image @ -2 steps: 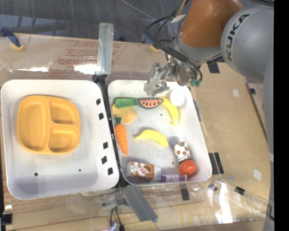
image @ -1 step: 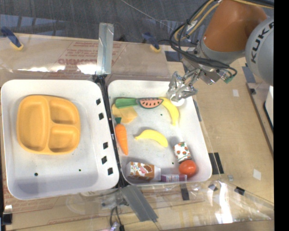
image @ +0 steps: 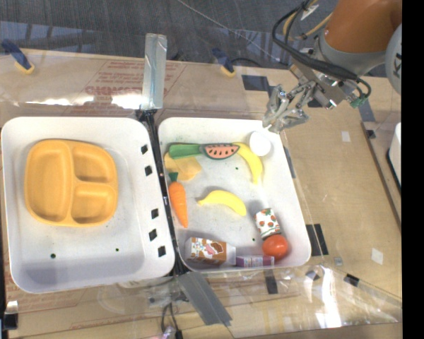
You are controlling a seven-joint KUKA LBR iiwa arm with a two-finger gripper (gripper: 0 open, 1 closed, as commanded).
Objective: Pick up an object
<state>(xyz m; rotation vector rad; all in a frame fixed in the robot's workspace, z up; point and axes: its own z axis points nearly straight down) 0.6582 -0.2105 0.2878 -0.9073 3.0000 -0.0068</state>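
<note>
Banana just below tool, apart.

My one fixed camera looks down at a slant on the desk, both white bins in frame.

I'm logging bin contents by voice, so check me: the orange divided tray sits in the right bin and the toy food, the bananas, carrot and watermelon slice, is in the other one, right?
Not quite: the bins are swapped. The camera view shows the orange divided tray in the left bin, while the bananas, carrot and watermelon slice lie in the right bin.
</note>
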